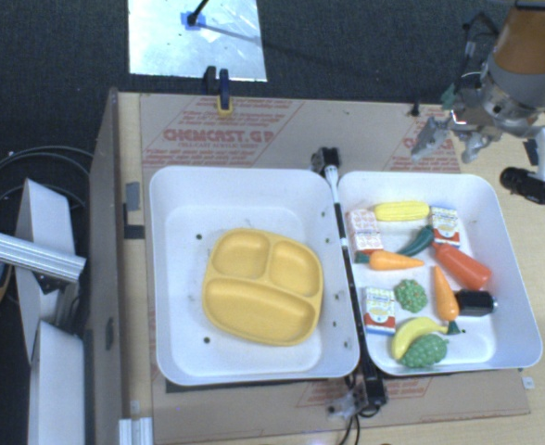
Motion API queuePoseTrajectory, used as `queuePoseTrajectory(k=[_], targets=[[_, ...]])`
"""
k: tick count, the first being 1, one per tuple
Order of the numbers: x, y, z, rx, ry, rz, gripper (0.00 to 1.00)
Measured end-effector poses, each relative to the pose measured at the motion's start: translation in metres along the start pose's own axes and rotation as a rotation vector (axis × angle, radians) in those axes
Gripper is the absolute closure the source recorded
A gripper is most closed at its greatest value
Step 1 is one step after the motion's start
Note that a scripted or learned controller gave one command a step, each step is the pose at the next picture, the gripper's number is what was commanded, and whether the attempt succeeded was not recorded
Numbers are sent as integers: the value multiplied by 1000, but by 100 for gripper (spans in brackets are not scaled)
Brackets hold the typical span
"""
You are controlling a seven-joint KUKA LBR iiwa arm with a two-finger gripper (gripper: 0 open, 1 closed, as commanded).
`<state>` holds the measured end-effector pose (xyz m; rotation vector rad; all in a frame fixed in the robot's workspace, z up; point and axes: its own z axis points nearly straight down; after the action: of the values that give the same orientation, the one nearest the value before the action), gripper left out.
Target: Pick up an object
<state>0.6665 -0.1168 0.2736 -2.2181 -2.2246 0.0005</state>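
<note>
Hovering above right bin point(509, 213), tool point(449, 144) open, empty, toy food point(421, 281) below.

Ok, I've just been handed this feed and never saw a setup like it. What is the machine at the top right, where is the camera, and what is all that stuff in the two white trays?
The camera is fixed above the bench and looks down at a slant. The grey machine with the orange band is a robot arm, reaching in from the right. Its gripper hangs over the cardboard just beyond the far rim of the right bin, with nothing between its fingers.

The left bin holds a yellow divided plate. The right bin holds toy food: a corn cob, three small cartons, two carrots, a dark green pepper, a red-orange piece, a banana, two green broccoli-like pieces and a small black object.

The job is to pick up one object; none has been lifted yet.
</note>
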Motion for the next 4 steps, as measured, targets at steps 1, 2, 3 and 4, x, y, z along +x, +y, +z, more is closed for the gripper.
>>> queuePoseTrajectory(k=[1,2,3,4], targets=[[-89,-17,139,12,2,9,0],[-75,-49,193,4,2,2,0],[-40,-4,194,36,1,-8,0],[-26,-61,190,6,2,3,0]])
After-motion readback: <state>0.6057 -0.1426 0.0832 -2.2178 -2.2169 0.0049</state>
